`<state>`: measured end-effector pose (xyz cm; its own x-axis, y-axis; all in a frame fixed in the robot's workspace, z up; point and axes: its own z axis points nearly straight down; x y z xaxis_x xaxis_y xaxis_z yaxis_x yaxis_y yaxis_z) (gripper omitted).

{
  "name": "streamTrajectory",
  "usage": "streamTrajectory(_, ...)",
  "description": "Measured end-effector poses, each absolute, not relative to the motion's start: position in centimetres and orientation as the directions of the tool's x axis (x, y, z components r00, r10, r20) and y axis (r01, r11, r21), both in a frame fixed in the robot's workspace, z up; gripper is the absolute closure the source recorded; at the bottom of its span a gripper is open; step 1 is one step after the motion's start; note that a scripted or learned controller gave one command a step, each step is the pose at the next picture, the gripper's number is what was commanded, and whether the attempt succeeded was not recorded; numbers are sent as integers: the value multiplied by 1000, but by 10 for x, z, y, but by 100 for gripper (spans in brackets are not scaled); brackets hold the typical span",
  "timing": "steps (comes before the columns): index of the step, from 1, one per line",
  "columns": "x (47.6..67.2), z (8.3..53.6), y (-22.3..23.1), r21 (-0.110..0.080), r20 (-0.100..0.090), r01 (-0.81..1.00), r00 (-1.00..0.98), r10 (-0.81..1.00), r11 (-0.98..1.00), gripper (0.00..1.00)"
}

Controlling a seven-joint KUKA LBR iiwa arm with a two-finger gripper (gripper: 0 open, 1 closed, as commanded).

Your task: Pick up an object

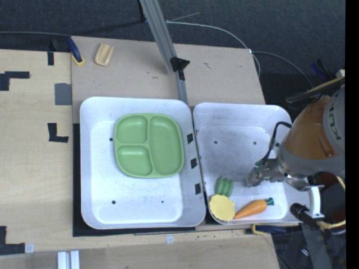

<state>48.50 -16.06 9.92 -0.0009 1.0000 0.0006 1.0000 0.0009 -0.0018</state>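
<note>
Two shallow white bins sit side by side on the bench. The left bin (95, 167) holds a green divided plate (149, 145), lying flat toward its upper centre, three compartments showing.

The right bin (235, 116) holds three items, all grouped along its lower edge — a small green ridged object (224, 186), a pale yellow disc (222, 208) just below and touching or nearly touching it, and an orange carrot (252, 208) with a green tip, lying tilted just beside the disc on its right.

The arm (314, 133) enters from the right, its orange band over the right bin's right rim. The gripper (259, 176) sits low inside the right bin, above the carrot and to the right of the green ridged object, apart from both. Whether the claw is spread or pressed together cannot be told — the fingertips are too dark and small to resolve. No item is seen between them.

On the bench beyond the bins lies a small tan object (104, 54), well apart.
</note>
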Motion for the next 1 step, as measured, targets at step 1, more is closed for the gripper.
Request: streamTrajectory(1, 493, 144, -158, 2, -1, 1000, -2, 1000, 2, 100)
